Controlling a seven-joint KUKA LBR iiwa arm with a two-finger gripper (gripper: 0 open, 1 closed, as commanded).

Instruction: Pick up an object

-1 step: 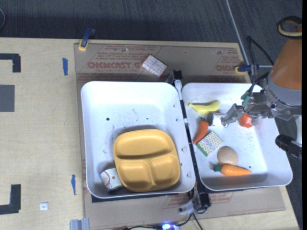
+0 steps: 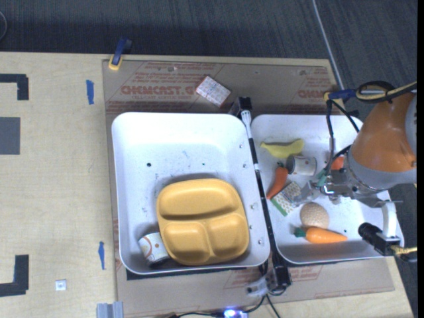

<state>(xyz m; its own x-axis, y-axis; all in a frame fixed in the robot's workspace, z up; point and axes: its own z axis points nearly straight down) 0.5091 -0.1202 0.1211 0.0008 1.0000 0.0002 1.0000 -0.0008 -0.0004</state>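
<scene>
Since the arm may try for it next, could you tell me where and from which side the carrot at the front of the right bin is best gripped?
Grip the carrot across its thick middle, coming straight down from above. It lies flat and lengthwise, green end left, so fingers should close front to back. The egg sits close behind it, which may crowd the rear finger.

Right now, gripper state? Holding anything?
Gripper: cannot be told. It sits low in the right bin, above the egg and carrot.
</scene>
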